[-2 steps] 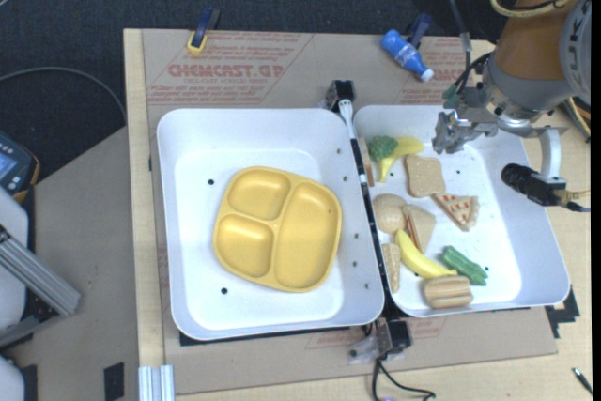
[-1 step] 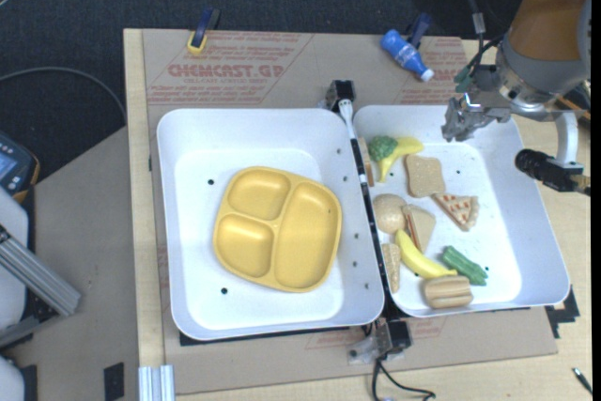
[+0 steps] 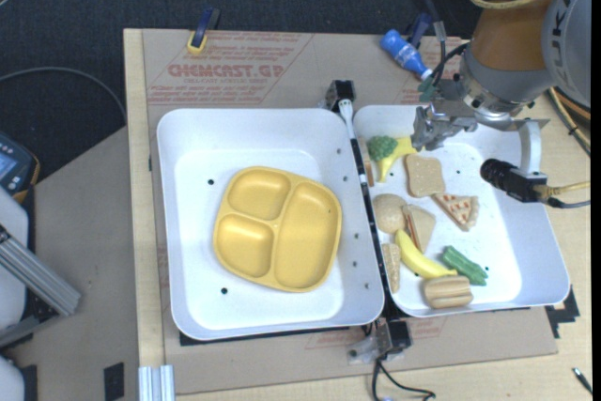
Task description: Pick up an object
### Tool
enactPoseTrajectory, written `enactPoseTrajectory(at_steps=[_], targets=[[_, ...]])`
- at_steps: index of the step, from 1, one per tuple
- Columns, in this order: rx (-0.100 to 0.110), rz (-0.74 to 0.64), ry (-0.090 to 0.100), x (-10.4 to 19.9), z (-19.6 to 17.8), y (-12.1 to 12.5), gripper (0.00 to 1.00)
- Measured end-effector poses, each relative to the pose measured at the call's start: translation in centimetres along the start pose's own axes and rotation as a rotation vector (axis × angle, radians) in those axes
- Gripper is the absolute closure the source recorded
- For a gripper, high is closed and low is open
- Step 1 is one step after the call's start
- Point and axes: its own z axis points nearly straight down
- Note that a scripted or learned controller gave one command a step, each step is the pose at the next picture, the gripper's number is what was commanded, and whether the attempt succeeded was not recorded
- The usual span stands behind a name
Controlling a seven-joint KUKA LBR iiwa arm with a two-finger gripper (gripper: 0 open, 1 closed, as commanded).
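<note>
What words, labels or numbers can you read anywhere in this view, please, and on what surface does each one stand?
"CHEMCAST GP", large red letters on the brown protective sheet behind the left bin.
Smaller red lines printed beneath and around it on that sheet: too blurred to read.
Dark letters on the arm's grey casing, cut off by the frame: unreadable.

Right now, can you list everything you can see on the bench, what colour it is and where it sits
Left bin: 1, white, left half of bench.
Right bin: 1, white, right half.
Divided plate: 1, yellow, centre of left bin.
Broccoli: 1, green, right bin's upper left.
Bread slice: 1, tan, right bin, below the gripper.
Pizza wedge: 1, tan and red, right bin centre.
Banana: 1, yellow, right bin, lower part.
Green vegetable: 1, right of banana.
Hot dog bun: 1, tan, right bin's near edge.
Gripper: 1, grey, over right bin's top.
Arm: 1, grey with orange band, upper right.
</note>
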Motion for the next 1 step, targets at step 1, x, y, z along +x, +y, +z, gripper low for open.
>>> enactPoseTrajectory(at_steps=[1], targets=[[0.001,-0.001,0.0,5.85,-0.35,-2.5,1.0]])
